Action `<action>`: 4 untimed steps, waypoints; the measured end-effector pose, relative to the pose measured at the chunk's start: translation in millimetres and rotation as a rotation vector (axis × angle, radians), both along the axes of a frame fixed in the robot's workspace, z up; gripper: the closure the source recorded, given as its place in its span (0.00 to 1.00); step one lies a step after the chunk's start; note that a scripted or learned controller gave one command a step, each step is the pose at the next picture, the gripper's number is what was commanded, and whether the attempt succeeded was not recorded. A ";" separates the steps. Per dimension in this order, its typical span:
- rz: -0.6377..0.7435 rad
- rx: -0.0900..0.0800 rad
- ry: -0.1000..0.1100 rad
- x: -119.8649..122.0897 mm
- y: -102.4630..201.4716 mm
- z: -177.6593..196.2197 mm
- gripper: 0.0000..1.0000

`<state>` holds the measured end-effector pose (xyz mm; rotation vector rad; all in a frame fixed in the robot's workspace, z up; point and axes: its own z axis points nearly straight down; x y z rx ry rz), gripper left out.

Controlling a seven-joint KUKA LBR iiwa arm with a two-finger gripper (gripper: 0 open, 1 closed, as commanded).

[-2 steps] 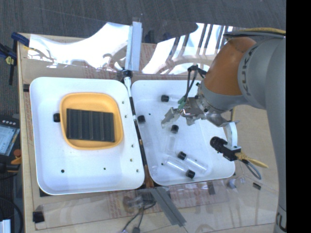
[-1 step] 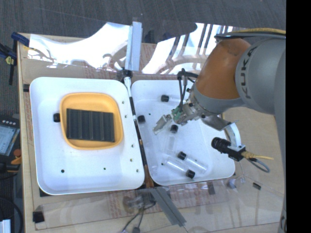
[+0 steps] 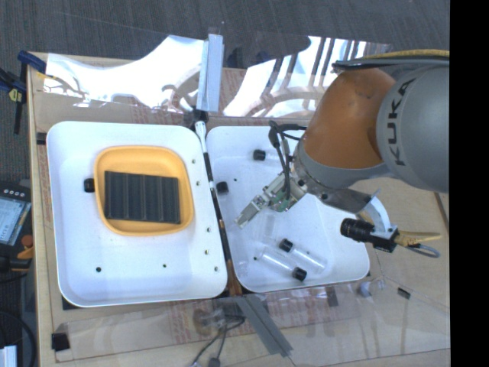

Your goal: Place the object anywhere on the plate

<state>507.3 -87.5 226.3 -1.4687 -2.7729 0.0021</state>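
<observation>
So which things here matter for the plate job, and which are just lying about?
In the job:
- yellow plate in the left bin
- clear tubes in the right bin
- end effector above the right bin

Lying about:
- dark ridged block on the plate
- small black caps

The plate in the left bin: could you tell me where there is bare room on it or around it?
The yellow plate has bare rim around the dark ridged insert. The left bin has open white floor below the plate. The right bin is crowded: gripper, clear tubes.
</observation>
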 end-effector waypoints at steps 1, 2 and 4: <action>0.345 0.001 0.000 -27.5 9.6 1.1 0.00; 0.725 0.002 -0.002 -30.4 5.7 -17.6 0.00; 1.181 0.005 0.000 -28.6 -1.8 -34.8 0.00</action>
